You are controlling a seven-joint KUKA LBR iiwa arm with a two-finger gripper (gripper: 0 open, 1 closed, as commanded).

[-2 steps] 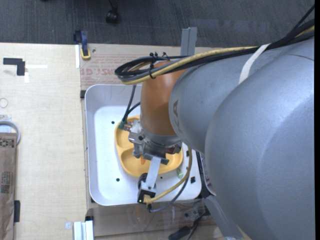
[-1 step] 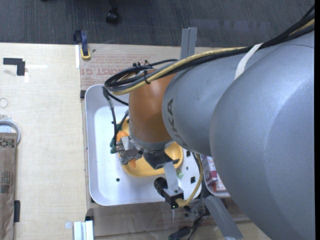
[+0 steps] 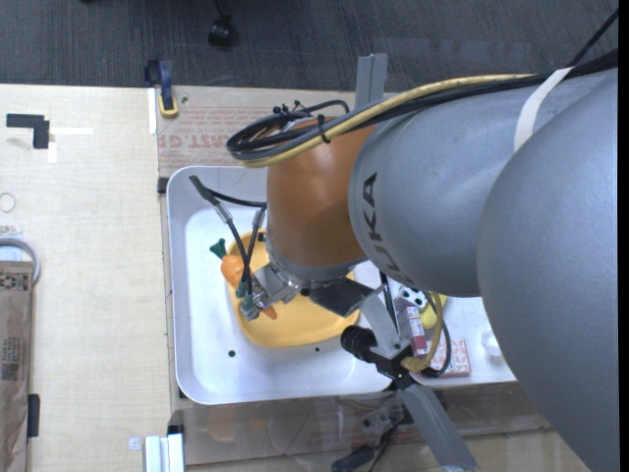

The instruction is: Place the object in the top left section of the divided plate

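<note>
A white bin [image 3: 197,362] lies on the counter [image 3: 88,264], and the grey arm [image 3: 472,205] with its orange band [image 3: 310,200] reaches in from the right and covers most of it. Inside the bin lies a yellow plate [image 3: 285,330]; only its near-left part shows below the wrist, so its dividers and its sections cannot be made out. At the plate's left edge sits a small orange object [image 3: 233,266] with a green bit at its far-left tip, like a toy carrot. It lies on or against the plate rim; which section it is in cannot be told.

The hand [image 3: 257,301] hangs just right of the carrot, low over the plate's left part. Its metal tip carries small green and orange parts, and whether it is wide, narrow or holding anything cannot be told, for the wrist hides it. Black cables [image 3: 221,205] run from the wrist down toward the hand, and a yellow-and-black cable bundle [image 3: 295,126] loops over the band at the far side.

Near the bin's right end, under the arm, lie a small red-and-white tube [image 3: 415,334] and a flat pink packet [image 3: 458,362]. A small dark speck [image 3: 232,353] sits on the bin floor near the plate's near-left edge.

Left of the bin the pale wooden counter bears a black L-shaped mark [image 3: 29,126] at the far left. A brown paper bag [image 3: 15,362] lies at the left edge.
</note>
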